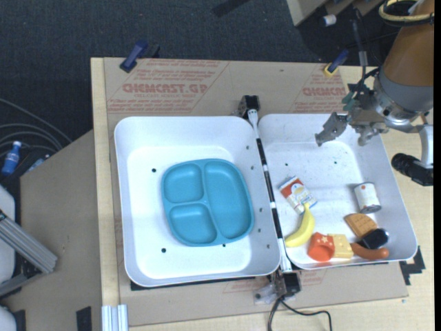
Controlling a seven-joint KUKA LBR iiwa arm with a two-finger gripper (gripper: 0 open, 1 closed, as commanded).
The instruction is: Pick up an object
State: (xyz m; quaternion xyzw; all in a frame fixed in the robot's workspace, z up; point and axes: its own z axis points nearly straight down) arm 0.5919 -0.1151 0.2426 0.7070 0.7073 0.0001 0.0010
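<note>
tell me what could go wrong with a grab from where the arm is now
1. The toy food sits crowded in the right bin's near corner: banana, red piece, cheese-like block and sausage touch or nearly touch, so a grab may nudge neighbours or catch two.
2. The gripper hovers over the bin's far side, away from every item.
3. The can lies on its side and may roll.

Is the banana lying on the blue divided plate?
No. The banana lies in the right bin beside a small carton, while the blue divided plate sits in the left bin.
</note>
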